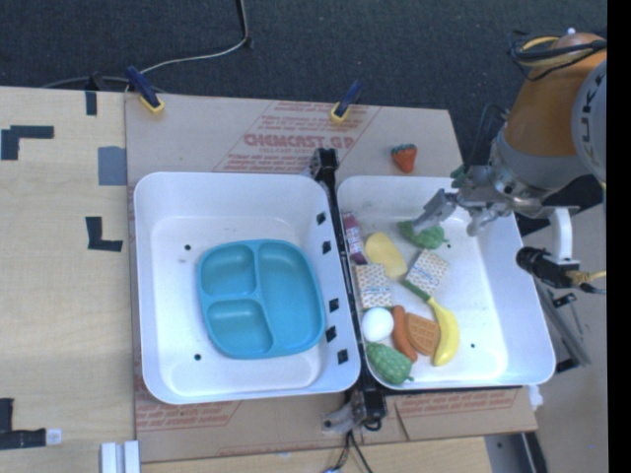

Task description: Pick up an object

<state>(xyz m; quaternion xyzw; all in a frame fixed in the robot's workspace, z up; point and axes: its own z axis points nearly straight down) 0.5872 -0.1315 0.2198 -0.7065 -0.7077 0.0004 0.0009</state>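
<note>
My gripper (455, 212) hangs spread wide over the right bin (513, 353), holding nothing. Brown cardboard (246, 141) lies under both bins, dark carpet (345, 28) beyond.

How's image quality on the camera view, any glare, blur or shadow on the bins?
Camera view: lighting is even and soft, with mild white washout on the right bin floor. The arm's gripper is slightly blurred above a green toy. The blue tray in the left bin is crisp and casts only a faint shadow. The small toys are low in resolution, with fine detail lost.
</note>
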